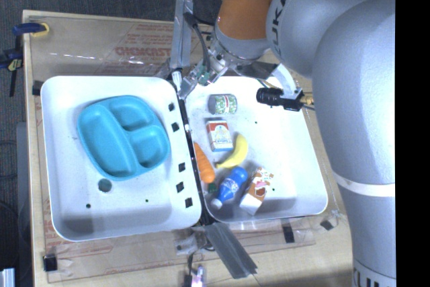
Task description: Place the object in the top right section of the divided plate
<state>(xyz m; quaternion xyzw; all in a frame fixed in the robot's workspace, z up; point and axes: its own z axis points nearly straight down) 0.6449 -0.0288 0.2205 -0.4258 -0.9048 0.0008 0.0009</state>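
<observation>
A blue divided plate [124,134] with three sections lies in the left bin [60,205]. The right bin [295,165] holds a small silver-green can [222,104], a red and white box [218,134], a banana [234,153], an orange carrot [205,163], a blue bottle [230,187] and a small carton [257,188]. My gripper [188,79] hangs over the far end of the wall between the two bins, just left of the can. Nothing shows in its grasp.
The large grey arm [336,44] covers the far right of the bench and part of the right bin's far edge. A small dark round thing [104,185] lies in the left bin near the plate's front edge. Black clips [180,168] line the divider.
</observation>
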